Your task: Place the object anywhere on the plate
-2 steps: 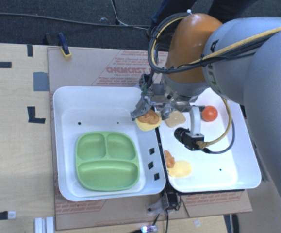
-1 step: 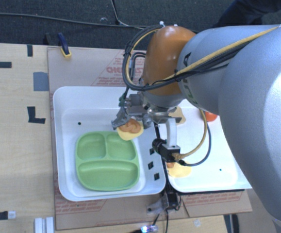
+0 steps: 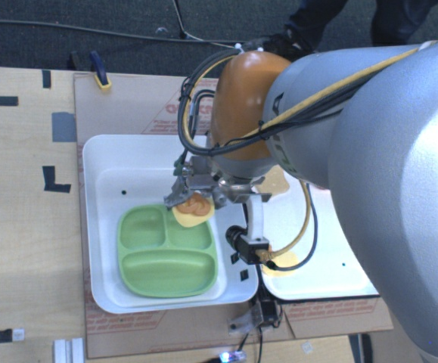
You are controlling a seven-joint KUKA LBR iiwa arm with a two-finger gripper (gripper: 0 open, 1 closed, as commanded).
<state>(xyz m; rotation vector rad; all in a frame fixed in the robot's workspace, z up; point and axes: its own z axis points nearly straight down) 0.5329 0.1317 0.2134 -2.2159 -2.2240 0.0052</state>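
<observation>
A green plate point(image 3: 166, 267) with three compartments lies in the left white bin point(image 3: 101, 195). Over the plate's upper right corner hangs a small tan and orange object point(image 3: 193, 208), shaped like a pastry. My gripper point(image 3: 196, 197) sits directly on top of that object, under the orange band of the arm. The object shows just beneath the gripper's metal parts, and I cannot see whether it is held or lying on the plate's rim.
The right white bin point(image 3: 324, 278) is mostly covered by the grey arm point(image 3: 370, 142). Cables point(image 3: 305, 225) loop down beside the gripper. Cardboard point(image 3: 128, 112) lies under the bins, with a blue and yellow clamp point(image 3: 100, 72) at its top left corner.
</observation>
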